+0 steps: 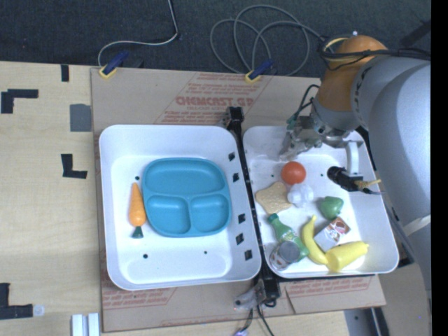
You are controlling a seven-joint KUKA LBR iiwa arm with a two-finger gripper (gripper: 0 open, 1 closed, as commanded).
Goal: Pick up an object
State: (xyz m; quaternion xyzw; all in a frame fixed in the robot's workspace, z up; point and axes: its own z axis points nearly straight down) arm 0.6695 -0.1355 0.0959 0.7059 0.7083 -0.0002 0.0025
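My gripper [295,144] hangs low over the far part of the right bin [383,222], just above and slightly left of a red tomato [294,172]. Nothing shows in its grip. In front of the tomato lie a pale slice of bread [274,199] and a small white lump [301,197]. Further forward are a green pepper [330,206], a banana [312,241], a yellow piece [344,255], a small red and white carton [334,232], a green bottle [283,228] and a grey can [283,255].
The left bin [115,152] holds a blue divided plate [186,196] and an orange carrot [136,207] lying beside the plate's left edge. A black divider [241,180] runs between the bins. The grey arm [399,124] covers the right bin's far right corner.
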